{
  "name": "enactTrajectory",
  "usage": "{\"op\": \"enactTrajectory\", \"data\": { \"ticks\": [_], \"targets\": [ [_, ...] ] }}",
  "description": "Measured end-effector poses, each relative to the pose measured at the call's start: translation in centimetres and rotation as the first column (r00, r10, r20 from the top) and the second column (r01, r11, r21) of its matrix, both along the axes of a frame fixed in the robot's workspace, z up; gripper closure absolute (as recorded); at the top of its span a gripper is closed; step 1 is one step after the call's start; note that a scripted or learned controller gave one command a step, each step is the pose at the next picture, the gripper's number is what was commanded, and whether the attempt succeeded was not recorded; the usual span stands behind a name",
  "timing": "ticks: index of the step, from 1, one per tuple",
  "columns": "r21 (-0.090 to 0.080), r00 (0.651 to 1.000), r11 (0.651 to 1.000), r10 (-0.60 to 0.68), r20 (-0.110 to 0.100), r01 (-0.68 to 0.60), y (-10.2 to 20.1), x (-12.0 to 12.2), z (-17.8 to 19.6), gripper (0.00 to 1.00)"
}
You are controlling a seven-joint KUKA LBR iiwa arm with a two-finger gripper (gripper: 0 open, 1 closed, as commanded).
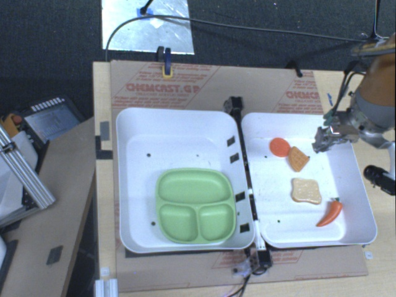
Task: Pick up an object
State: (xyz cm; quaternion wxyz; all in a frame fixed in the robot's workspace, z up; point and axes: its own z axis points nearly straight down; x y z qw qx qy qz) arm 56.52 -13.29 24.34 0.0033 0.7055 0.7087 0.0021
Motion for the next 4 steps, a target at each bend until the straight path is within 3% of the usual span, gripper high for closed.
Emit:
{"op": "enactTrajectory", "data": {
  "ticks": [4],
  "targets": [
    [0.004, 1.000, 1.000, 0.005, -0.004, -0.005, 20.9, 5.3, 1.8, 1.00]
  ]
}}
